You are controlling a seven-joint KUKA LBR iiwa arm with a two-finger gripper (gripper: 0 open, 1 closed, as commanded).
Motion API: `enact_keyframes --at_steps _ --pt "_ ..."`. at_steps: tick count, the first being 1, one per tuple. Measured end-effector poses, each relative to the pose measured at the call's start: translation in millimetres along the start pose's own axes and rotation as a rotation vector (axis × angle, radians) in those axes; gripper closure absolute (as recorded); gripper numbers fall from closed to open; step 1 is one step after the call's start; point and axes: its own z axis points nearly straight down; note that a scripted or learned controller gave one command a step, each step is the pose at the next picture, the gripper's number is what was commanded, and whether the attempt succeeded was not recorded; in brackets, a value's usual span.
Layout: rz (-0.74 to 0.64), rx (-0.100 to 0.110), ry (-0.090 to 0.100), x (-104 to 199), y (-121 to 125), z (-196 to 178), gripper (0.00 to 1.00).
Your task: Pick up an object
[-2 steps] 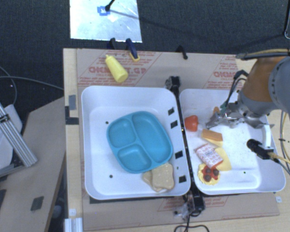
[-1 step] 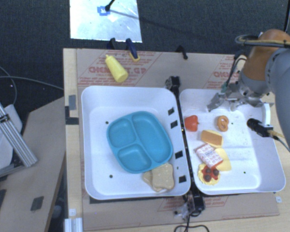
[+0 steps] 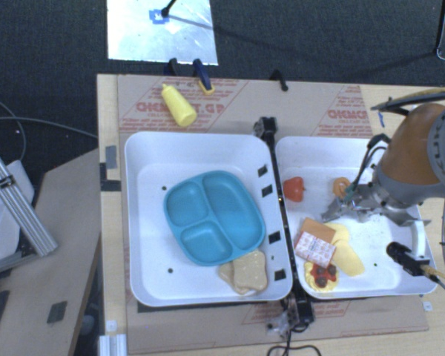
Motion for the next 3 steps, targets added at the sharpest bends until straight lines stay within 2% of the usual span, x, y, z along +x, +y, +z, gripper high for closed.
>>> enact_keyframes --at_steps 1,2,3 --pt "0.001 -0.004 -0.002 2.7 -70.0 0.6 0.0" --pt "0.002 -0.011 -0.007 -57.9 -67.0 -0.5 0.0" --pt "-0.011 -0.019 -0.007 -52.3 34.4 -2.2 0.0"
